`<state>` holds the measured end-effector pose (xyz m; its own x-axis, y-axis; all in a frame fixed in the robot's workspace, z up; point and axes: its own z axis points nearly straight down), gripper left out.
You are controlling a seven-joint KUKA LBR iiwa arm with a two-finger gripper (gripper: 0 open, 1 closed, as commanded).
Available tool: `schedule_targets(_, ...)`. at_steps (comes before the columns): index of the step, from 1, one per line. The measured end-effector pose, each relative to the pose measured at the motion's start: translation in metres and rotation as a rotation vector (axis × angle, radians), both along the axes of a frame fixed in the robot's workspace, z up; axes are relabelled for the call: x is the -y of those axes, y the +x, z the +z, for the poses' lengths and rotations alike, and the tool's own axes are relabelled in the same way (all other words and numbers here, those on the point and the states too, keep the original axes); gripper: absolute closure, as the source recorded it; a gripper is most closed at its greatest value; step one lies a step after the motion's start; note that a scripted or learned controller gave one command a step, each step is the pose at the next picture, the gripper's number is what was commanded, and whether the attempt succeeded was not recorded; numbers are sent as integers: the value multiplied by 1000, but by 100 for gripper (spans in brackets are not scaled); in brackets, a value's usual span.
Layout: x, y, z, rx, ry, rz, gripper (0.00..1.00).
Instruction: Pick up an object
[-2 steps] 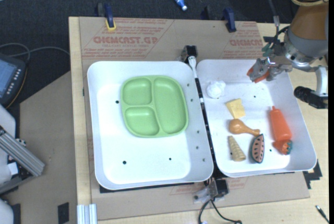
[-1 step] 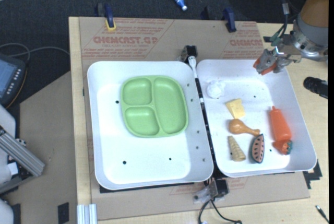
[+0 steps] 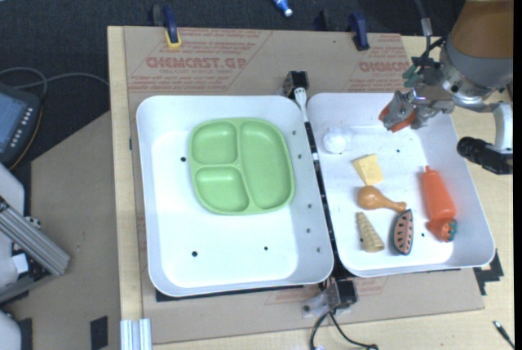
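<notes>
Board left print: "CHEMCAST G P" in faded red on the brown board point(image 3: 245, 63) under the bins, well off to the left of the gripper point(image 3: 401, 117) and a bit farther back.
Line under it: smaller red lettering, way too blurry to make out.
Board right print: same red stuff again just behind the gripper, only partly showing, can't really read it.

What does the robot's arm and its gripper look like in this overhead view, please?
The arm is bulky and rounded, with an orange-tan upper section above a grey wrist ring. Below it sits a metallic silver-grey gripper of blocky parts, with a red-orange piece near its tip and thin dark cables running up toward the wrist.
</notes>
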<state>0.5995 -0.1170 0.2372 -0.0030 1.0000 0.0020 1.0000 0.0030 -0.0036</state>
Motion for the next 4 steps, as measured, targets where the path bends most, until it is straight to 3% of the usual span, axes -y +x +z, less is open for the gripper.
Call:
schedule_targets(1, -42, -29, -19, -2, 1, 1, 100)
schedule_targets(2, -66, -38, -4, 2, 0, 0, 100)
schedule_targets(4, -72, -41, -18, -1, -1, -2, 100)
